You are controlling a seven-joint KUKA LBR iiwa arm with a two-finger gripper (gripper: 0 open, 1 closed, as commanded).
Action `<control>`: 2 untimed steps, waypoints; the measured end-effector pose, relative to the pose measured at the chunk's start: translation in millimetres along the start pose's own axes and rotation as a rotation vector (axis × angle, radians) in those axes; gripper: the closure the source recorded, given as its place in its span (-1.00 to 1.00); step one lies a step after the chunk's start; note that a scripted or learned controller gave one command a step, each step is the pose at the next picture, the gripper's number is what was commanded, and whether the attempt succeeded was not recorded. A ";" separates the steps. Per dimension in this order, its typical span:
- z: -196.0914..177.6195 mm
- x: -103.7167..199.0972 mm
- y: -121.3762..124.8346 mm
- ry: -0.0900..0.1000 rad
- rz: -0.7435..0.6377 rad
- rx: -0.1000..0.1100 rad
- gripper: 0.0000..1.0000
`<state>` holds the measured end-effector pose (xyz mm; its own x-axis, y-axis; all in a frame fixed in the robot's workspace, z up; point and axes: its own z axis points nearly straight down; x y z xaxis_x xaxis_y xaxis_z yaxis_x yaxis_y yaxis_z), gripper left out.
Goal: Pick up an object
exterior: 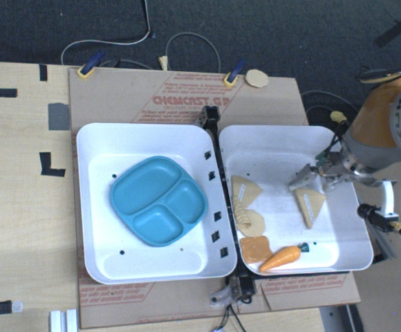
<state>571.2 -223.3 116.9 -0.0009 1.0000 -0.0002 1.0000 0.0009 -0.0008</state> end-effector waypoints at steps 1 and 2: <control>25.4 11.1 -45.8 -0.015 0.000 -0.026 -1.00; 12.9 12.2 -43.6 -0.009 -0.001 -0.024 1.00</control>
<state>527.6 -211.1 104.1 -0.0014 1.0000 -0.0090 0.9997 0.0016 0.0227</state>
